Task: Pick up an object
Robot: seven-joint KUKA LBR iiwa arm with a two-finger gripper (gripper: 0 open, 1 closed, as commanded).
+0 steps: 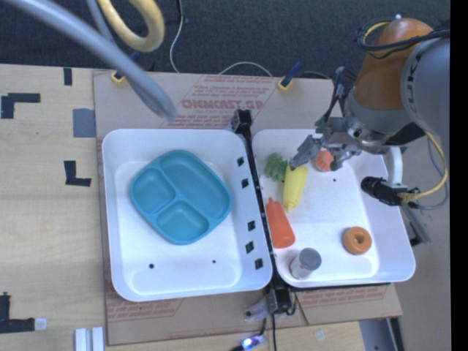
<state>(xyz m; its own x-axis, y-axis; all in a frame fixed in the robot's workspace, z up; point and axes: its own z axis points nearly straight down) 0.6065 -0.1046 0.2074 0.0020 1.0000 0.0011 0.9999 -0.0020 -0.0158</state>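
My gripper (322, 156) hangs over the back of the right bin (387, 269), its fingers spread apart and pointing down. A small orange-red object (324, 161) sits in the gap between them; the fingers look wider than it. I cannot tell whether it is lifted off the bin floor. Just left of the gripper lie a yellow bottle (294, 187) and a green broccoli piece (275, 167). An orange-red bottle (279, 224) lies by the divider, a grey cylinder (306, 262) stands at the front, and an orange doughnut (357, 240) rests at the front right.
The left bin (124, 269) holds a blue divided plate (179, 196). A black divider (252, 196) runs between the bins. A grey hose (110, 46) and a yellow loop (139, 9) hang over the back left. A black cable fitting (380, 189) sits at the right bin's rim.
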